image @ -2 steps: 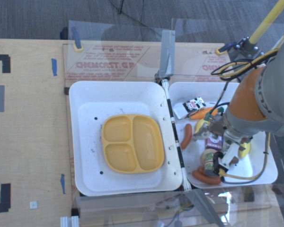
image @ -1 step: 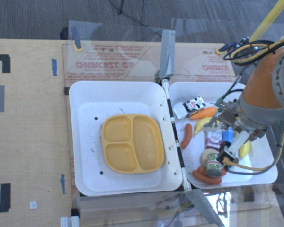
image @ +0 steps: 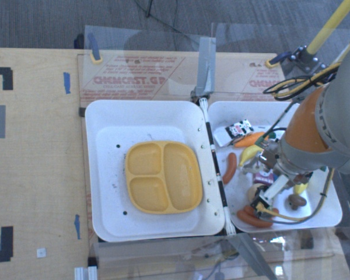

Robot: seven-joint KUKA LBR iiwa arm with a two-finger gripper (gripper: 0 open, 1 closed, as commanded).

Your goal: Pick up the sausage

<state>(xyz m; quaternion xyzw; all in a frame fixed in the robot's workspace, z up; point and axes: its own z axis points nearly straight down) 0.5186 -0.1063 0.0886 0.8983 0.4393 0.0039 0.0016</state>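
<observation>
Now the gripper hangs over the right bin, just right of the sausage. Claw spread or pressed together, cannot tell. Left bin w/ a yellow plate inside.

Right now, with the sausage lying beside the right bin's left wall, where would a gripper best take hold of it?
Probably its middle, coming straight down from above. The sausage lies flat, long and thin, running along the bin wall, so the grip should close across its narrow width. The banana sits near its other side, leaving little room.
</observation>
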